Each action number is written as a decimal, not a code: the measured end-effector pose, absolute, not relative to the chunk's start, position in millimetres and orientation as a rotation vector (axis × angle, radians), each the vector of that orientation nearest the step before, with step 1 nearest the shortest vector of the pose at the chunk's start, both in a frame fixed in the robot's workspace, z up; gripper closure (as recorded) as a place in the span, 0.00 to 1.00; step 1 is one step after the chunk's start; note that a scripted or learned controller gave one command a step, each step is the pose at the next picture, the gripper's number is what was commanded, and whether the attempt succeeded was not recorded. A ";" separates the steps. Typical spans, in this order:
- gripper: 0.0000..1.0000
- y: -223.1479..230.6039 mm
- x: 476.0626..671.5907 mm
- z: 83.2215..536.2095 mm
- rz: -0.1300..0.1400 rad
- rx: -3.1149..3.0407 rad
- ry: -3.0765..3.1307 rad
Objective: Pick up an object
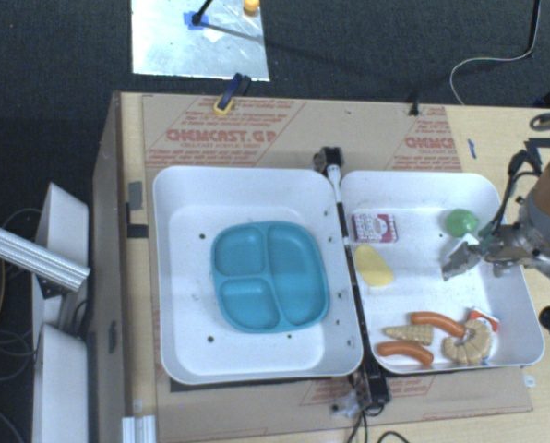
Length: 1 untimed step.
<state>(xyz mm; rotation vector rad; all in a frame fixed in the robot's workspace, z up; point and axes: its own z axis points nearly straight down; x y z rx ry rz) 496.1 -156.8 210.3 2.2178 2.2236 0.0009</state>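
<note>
The hand (461,258) sits low over the right bin (496,192), just below the green ball (460,221); whether it is released or clenched cannot be told, and nothing shows in its grasp. Candidate objects lie in the same bin. Two sausages (436,322) rest near the front wall, long axes running roughly left to right, beside a breaded piece (410,334) and a pastry (471,342). A yellow piece (374,267) and a red-and-white carton (374,226) lie near the left wall. The left bin (183,201) holds a blue divided plate (269,276).
</note>
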 end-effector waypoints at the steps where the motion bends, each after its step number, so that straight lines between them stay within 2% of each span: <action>1: 0.00 -183.7 556.6 217.0 0.002 2.215 2.223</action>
